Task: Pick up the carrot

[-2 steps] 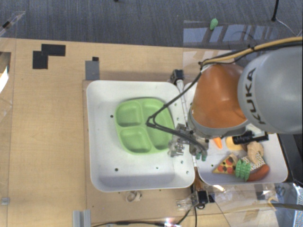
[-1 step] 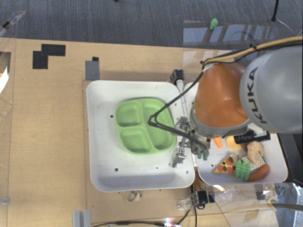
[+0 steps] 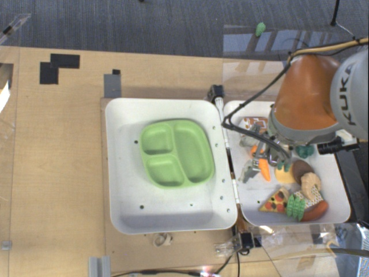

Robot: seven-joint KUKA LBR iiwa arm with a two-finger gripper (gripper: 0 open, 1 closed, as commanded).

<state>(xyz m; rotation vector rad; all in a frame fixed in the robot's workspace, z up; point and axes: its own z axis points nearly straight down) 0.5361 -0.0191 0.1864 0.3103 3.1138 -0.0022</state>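
Note:
The carrot (image 3: 264,169) is a small orange stick lying in the right bin (image 3: 340,212), near its left wall. My gripper (image 3: 262,164) hangs directly over it, under the orange-banded wrist (image 3: 305,94). One grey finger (image 3: 251,172) is down on the carrot's left with a gap between them. The other finger sits on the carrot's right, partly hidden by the wrist. The gripper looks open, straddling the carrot, which rests on the bin floor.
Several toy foods crowd the right bin: a pizza slice (image 3: 277,201), a green piece (image 3: 297,205), a brown item (image 3: 301,168), a red sausage (image 3: 314,211) and a printed packet (image 3: 253,123). The left bin (image 3: 124,212) holds a green divided plate (image 3: 176,153).

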